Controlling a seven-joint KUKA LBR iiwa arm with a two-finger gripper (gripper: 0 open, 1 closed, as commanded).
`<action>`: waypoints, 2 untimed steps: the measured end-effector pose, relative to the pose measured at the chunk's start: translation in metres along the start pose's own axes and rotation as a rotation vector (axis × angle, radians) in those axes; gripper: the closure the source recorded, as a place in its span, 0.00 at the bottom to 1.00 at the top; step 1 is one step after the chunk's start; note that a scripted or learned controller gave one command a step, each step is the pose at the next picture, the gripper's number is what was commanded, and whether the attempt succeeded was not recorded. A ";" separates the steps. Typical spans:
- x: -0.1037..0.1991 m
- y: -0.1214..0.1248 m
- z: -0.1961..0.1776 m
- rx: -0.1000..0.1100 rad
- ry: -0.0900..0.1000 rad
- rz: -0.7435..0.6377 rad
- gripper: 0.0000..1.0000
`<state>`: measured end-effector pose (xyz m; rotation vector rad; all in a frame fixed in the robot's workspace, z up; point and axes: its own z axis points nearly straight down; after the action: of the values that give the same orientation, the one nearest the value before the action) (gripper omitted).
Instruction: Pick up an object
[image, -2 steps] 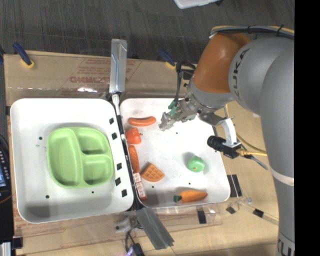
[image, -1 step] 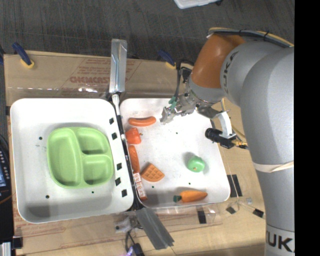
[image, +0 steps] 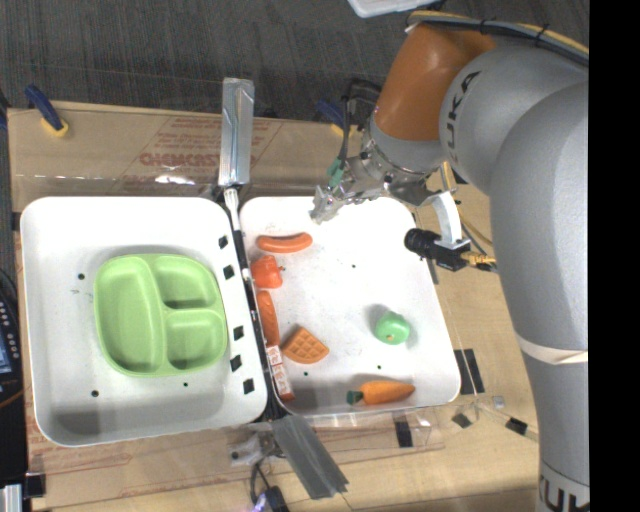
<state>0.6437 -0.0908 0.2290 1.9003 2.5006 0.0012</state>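
Observation:
My gripper (image: 328, 203) hangs over the far left corner of the right bin (image: 420, 290), just above and to the right of an orange sausage (image: 284, 242). Nothing shows in its grasp. Along the bin's left wall lie a small orange-red piece (image: 265, 272) and a longer orange one (image: 268, 318). A waffle-patterned wedge (image: 305, 347) sits near the front left. A green round toy (image: 392, 327) rests right of centre. A carrot (image: 384, 392) lies by the front wall.
The left bin (image: 50, 260) holds a green divided plate (image: 160, 312). A metal divider strip (image: 237, 130) stands between the bins at the back. The grey arm (image: 520, 150) with its orange band covers the right side.

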 end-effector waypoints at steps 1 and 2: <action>0.065 -0.061 0.008 0.005 0.001 -0.024 1.00; 0.062 0.015 -0.007 0.003 0.000 -0.013 1.00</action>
<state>0.6418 -0.0264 0.2362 1.8852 2.5140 -0.0023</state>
